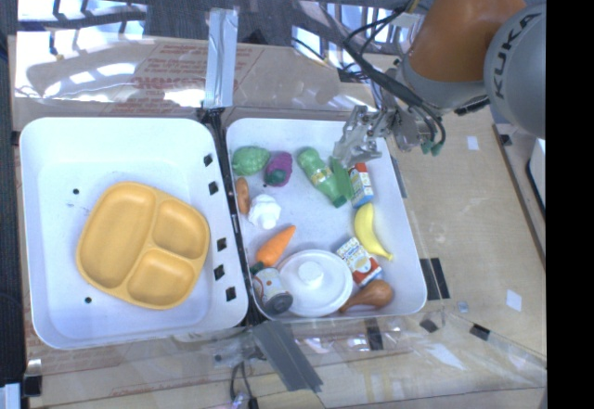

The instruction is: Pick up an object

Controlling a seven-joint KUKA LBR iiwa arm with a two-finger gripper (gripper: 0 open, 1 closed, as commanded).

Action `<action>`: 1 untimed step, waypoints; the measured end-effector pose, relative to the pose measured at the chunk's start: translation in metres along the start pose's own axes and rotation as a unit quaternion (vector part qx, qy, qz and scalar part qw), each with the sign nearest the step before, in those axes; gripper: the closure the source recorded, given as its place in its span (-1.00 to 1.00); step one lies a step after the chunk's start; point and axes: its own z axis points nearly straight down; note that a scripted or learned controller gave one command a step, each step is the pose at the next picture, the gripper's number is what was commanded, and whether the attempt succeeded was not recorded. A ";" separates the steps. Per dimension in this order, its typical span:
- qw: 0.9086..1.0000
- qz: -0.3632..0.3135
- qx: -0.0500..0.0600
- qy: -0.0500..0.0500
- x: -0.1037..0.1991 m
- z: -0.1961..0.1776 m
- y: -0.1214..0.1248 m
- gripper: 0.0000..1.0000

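- Nearest the lens, a strip of grey tape lies on the worktop below the seam between the two bins.
- Left bin: a yellow divided tray with three compartments lies flat near its middle.
- Right bin: along the left wall sit a green leafy toy vegetable, a purple toy eggplant touching its right side, and a small orange piece just below.
- At centre, a white crumpled item rests above a toy carrot; below these a small tin can lies beside a white round lidded dish.
- Toward the right wall, a green bottle lies tilted, with a small red-capped bottle beside it, a toy banana below, then a small printed carton and a brown pear-shaped toy at the bottom corner.
- Gripper: it hangs at the bin's upper right rim, just above the green bottle and the red-capped bottle; whether it is spread or closed cannot be told, and nothing is seen held.
- Far right: the grey arm with its orange band and trailing black cables.
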 end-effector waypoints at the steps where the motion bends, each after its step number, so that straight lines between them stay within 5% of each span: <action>1: 0.999 -0.042 -0.001 0.002 -0.026 -0.001 -0.020 1.00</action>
